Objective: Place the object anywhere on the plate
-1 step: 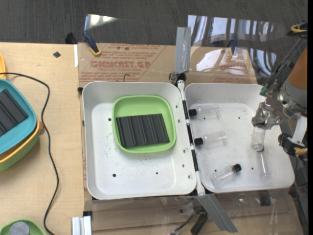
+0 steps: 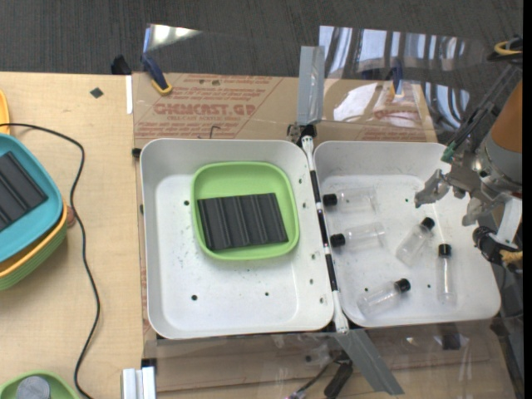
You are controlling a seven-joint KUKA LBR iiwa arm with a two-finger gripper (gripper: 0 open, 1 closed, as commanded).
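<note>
While the end effector (image 2: 455, 194) hangs open, clear black-capped vials (image 2: 353, 237) lie scattered.

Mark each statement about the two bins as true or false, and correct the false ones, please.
1. The green plate sits in the left bin. True.
2. A dark ridged slab lies on the plate. True.
3. The clear vials lie on the plate. False: they lie in the right bin.
4. The gripper hangs over the left bin. False: it is at the right bin's far right side.
5. The vials have red caps. False: the caps are black.
</note>
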